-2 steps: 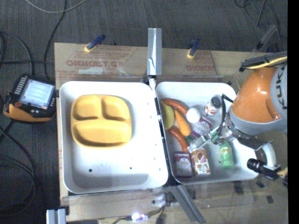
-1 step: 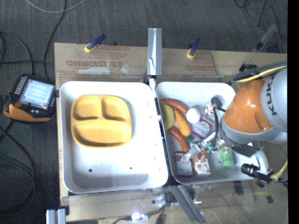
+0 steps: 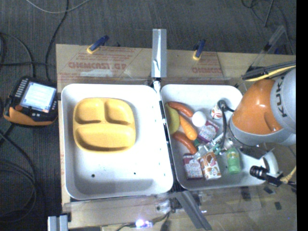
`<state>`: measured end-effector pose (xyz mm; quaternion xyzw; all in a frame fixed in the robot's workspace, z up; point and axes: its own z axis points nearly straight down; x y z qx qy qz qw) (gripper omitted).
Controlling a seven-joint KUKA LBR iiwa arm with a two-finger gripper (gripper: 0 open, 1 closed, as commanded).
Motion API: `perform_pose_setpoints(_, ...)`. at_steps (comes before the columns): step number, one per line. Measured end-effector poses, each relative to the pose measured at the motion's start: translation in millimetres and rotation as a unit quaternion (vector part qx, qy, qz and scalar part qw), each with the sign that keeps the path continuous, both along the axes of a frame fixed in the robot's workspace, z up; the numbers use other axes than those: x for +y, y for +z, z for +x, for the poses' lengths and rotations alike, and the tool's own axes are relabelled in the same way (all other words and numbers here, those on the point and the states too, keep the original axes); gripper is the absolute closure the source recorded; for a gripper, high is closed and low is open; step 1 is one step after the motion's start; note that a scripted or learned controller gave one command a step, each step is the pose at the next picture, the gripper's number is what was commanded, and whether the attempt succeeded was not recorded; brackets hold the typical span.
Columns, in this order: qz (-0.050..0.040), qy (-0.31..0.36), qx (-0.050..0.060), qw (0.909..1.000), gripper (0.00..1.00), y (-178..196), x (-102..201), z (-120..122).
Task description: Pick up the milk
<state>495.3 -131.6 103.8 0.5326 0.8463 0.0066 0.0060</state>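
Several small cartons lie in the right bin [image 3: 240, 96]. A red and white one [image 3: 192, 167], which may be the milk, lies at the bin's front beside an orange carton [image 3: 210, 166]. A purple and white carton [image 3: 207, 131] sits further back. My gripper [image 3: 222, 145] hangs under the orange band of the arm [image 3: 257, 113], low over the bin just right of the purple carton and above the orange one. The arm hides most of the gripper. I see nothing clearly held.
The right bin also holds two sausages [image 3: 181, 109], a carrot [image 3: 187, 127], a yellow-green fruit [image 3: 173, 121], a white egg [image 3: 198, 118], a green bottle [image 3: 233, 160] and a small red and white cup [image 3: 216, 112]. A yellow divided tray [image 3: 104, 124] lies in the left bin [image 3: 115, 177].
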Motion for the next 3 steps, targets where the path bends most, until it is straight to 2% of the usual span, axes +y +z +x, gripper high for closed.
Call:
perform_pose_setpoints(1, -0.0018, -0.005, 0.01, 0.9999, 1.0, 17, -28, -12)
perform_pose_setpoints(2, -0.0023, -0.054, 0.011, 0.9985, 1.0, 80, 37, 9)
perform_pose_setpoints(3, -0.0026, -0.169, 0.012, 0.9855, 1.0, 120, 33, 33)
